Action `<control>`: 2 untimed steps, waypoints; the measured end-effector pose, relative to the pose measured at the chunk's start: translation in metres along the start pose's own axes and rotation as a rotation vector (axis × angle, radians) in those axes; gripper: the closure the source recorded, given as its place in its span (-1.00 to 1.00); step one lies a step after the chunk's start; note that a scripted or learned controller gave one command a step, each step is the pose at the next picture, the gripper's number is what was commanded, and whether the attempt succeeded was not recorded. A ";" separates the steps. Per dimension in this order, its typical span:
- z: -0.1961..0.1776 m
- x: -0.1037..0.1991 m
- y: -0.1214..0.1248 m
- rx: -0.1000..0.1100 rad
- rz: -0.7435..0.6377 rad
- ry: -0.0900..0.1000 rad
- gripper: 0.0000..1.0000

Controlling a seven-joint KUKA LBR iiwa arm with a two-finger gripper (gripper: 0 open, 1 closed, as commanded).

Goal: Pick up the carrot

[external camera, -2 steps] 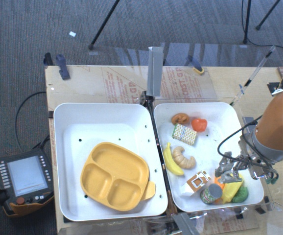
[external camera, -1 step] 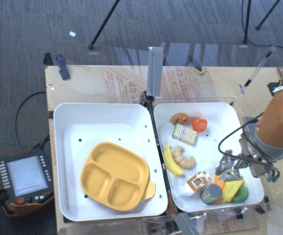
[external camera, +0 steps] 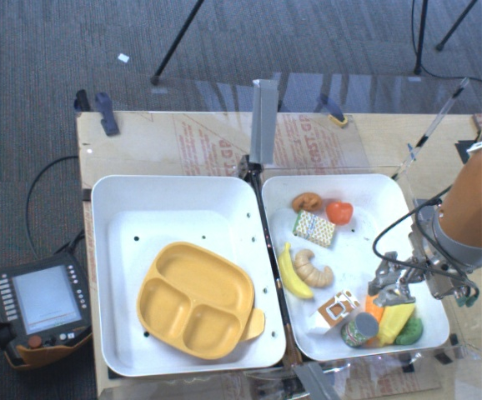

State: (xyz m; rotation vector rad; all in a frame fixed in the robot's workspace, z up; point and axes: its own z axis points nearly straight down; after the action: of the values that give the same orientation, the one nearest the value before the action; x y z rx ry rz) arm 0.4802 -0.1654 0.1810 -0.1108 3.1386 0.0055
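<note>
The left bin (external camera: 116, 215) holds a yellow tray (external camera: 196, 299) with three compartments. In the right bin (external camera: 374, 186), a pretzel (external camera: 307, 201) and a tomato (external camera: 339, 212) lie at the far side, with a patterned block (external camera: 313, 228) just near of them. A banana (external camera: 293, 273) runs along the left wall beside a croissant (external camera: 314, 267). Nearer lie a small carton (external camera: 338, 309), a can (external camera: 359, 329), a yellow corn (external camera: 394, 321) and a green item (external camera: 410, 331). A pendant (external camera: 39, 307) sits on the floor at left.

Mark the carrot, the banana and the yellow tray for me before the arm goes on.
carrot (external camera: 374, 308): camera view, on the orange end showing beside the can.
banana (external camera: 291, 273): camera view, on the middle of its curved body.
yellow tray (external camera: 193, 261): camera view, on the floor of its largest compartment.
</note>
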 end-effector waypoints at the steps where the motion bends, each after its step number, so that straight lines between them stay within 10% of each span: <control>1: -0.009 -0.002 0.001 -0.001 -0.005 -0.001 1.00; 2: 0.046 -0.002 0.014 0.002 -0.114 -0.001 1.00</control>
State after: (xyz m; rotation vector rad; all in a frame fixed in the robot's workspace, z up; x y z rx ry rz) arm 0.4813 -0.1516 0.1345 -0.2891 3.1256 0.0026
